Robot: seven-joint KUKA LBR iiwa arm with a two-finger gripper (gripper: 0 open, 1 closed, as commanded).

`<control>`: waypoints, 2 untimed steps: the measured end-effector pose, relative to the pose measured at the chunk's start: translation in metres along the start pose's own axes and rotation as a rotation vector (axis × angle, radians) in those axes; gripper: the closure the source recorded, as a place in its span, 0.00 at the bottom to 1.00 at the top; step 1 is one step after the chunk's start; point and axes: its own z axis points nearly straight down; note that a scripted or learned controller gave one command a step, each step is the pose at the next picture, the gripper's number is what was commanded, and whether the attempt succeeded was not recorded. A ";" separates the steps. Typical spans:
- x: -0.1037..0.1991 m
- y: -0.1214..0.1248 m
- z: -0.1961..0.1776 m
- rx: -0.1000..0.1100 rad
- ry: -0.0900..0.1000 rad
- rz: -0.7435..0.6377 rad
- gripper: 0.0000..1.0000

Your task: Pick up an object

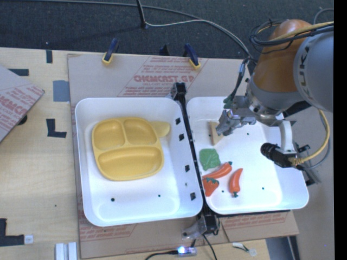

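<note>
Two shallow white bins side by side on a wooden tabletop (pixel 32 161), over a sheet of printed cardboard (pixel 152 75). In the left white bin (pixel 130 205): a yellow plastic divided tray (pixel 127 148) with three compartments, lying flat. In the right white bin (pixel 271 199): a small tan wooden block (pixel 214 132) near the dividing wall, a green leaf-shaped plastic toy (pixel 209 158) just below it, and three red-orange pepper-shaped toys: one long pepper (pixel 219 171) touching or nearly touching the green piece, one short stubby pepper (pixel 210 185) by the divider, one upright pepper (pixel 235 181) a little apart to the right.

Grey arm with orange band reaching in from the right, end effector (pixel 226 124) low over the upper part of the right bin, just beside the tan block and close above it. Cannot tell how far open the end effector stands, nor whether it touches the block; dark hardware blurs together there. Nothing visibly lifted clear of the bin floor.

Judged progress: early to middle. Approach toward a candidate done, apparently the tan block. Grasp not confirmed, lift not done. Left to do: close on an object, raise it free of the bin. All toys resting on the bin floor, none displaced onto the rim.
</note>
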 end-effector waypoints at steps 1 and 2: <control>0.055 -0.007 0.013 0.002 0.000 0.000 1.00; 0.104 -0.020 0.022 0.002 -0.001 0.001 1.00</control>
